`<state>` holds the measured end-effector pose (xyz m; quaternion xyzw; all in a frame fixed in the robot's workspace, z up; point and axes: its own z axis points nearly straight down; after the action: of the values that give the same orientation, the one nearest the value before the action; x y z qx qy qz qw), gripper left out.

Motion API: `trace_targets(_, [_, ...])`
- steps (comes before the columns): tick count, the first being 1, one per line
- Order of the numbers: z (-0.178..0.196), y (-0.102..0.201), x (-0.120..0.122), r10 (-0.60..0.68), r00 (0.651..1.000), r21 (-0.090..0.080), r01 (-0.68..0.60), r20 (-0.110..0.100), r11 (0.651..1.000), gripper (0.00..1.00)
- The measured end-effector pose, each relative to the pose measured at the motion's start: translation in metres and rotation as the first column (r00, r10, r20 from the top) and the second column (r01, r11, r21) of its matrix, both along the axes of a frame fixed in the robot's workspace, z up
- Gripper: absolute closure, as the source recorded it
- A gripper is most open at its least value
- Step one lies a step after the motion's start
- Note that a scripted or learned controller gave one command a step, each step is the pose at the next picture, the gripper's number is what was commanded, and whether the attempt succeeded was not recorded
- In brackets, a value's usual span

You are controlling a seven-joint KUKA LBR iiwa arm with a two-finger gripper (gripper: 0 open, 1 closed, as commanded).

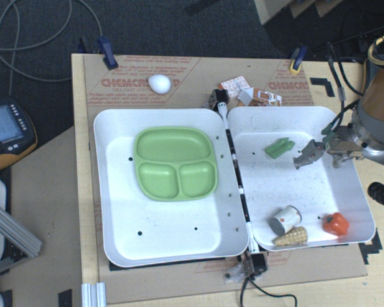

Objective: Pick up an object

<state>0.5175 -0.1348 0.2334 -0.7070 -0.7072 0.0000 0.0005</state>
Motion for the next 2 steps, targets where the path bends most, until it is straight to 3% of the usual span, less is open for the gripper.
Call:
trace_targets(1, [-0.108, 0.016, -0.034, -0.001, 1.000, 0.000, 0.001, 0.000, 1.000, 0.00])
trace_targets(2, [-0.149, 0.043, 0.072, 0.001, 1.000, -0.001, -0.001, 0.001, 1.000, 0.00])
